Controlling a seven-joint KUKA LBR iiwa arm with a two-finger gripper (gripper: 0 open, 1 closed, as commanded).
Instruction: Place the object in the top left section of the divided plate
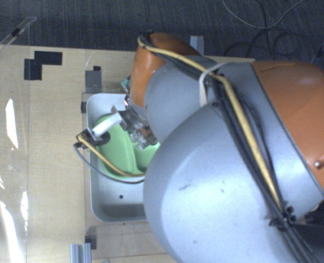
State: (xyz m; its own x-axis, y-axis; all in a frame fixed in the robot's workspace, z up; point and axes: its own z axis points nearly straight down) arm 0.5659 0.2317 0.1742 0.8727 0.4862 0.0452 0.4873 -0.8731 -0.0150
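The grey KUKA arm with its orange band (244,163) is taking up most of the right and centre of the frame, reaching toward the left, and its bulk is covering much of the bench. The two-finger gripper (130,126) is hanging at the centre-left of the frame, over the light green divided plastic plate (120,149), but its fingers are lost among dark metal parts and cabling, so whether they are apart or together cannot be told, and nothing can be seen held between them. A white cylindrical piece (102,127) is sticking out leftward from the wrist area, and what it is remains unclear. A yellow and black cable (96,153) is looping from the gripper down around the plate's left rim. The plate is lying in the shallow white plastic bin (104,201) at the lower centre-left, and the arm is covering its right part; which section lies under the gripper cannot be judged. The object to be placed cannot be made out. No brand or writing is readable; black square markings (41,63) are sitting on the pale wooden bench (35,163) at the upper left.
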